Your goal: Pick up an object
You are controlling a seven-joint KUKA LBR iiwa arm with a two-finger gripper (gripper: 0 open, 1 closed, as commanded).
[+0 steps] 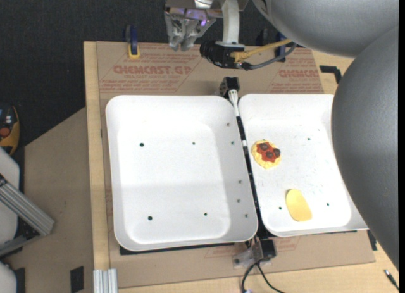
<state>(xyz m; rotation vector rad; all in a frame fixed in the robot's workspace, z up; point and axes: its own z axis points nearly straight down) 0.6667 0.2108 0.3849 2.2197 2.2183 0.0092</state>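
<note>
Your claw hangs at the top of the camera view, above the brown cardboard-covered tabletop beyond the far rim of the left shallow white plastic bin. Its short pale fingers point down and sit close together with nothing between them, but whether they are parted or closed is too blurred for me to tell. It carries no object.

You are therefore at the start of a try: the approach is not yet made. Both candidates lie in the right shallow white plastic bin. One is a small yellow round toy with red and dark toppings, close to the divider between the two bins, roughly mid-depth. The other is a plain yellow oval piece, nearer the front rim and a little further right. The two lie apart, with clear white floor between them.

Your next move calls for carrying the claw across and toward the camera, over the black divider strip, then centring over one piece before you descend. I judge the topped piece the harder reach, since it sits close to the bin wall and one finger may strike the rim. The oval has open floor all round, yet it looks flat and smooth, so you would need the fingers well spread and low to catch its edges instead of sliding over it.
</note>
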